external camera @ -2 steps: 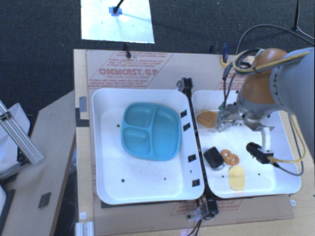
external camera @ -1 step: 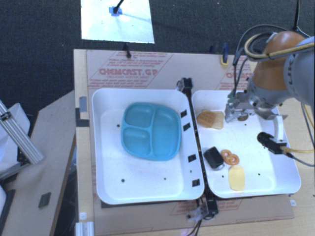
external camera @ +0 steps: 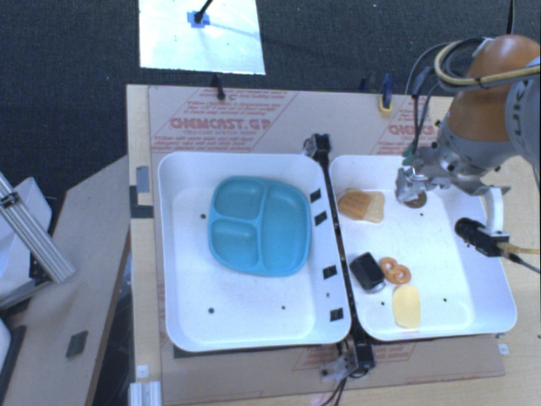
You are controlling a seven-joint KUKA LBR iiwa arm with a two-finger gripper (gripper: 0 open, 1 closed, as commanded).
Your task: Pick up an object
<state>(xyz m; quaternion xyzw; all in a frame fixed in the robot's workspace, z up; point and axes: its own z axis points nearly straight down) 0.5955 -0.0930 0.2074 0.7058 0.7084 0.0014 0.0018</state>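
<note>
Red "CHEMCAST GP" print repeats on the protective sheet (external camera: 221, 118) under the bins

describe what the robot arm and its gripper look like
The arm is grey with a rounded orange band above the wrist. Dark cables loop along its upper part. The gripper is a small metallic grey piece at the arm's end.

Bench (external camera: 211, 112) with 2 white bins (external camera: 182, 311)

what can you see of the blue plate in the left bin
The blue plate is a light blue, rounded-square tray with three compartments, plastic by its look. It lies flat and upright near the middle of the left bin, slightly rotated against the bin's edges. Nothing rests in it or touches it apart from the bin floor.
</note>
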